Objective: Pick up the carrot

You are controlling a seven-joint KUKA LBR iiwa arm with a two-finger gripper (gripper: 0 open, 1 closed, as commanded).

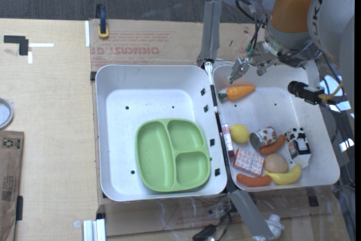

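The orange carrot (240, 91), green stub pointing left, lies flat in the far left part of the right bin (324, 138), close to the divider. My gripper (250, 68) hangs just above and behind it, near the bin's far wall. Its two fingers are spread apart, nothing between them. A small gap separates the fingertips (240, 70) from the carrot. The orange-banded wrist (296, 0) comes in from the upper right.
Toy items crowd the near half of the right bin: a lemon (240, 132), a can (263, 136), a cow figure (298, 144), a red box (249, 161), a banana (285, 176), sausages. A green divided plate (173, 154) sits in the left bin (113, 121).
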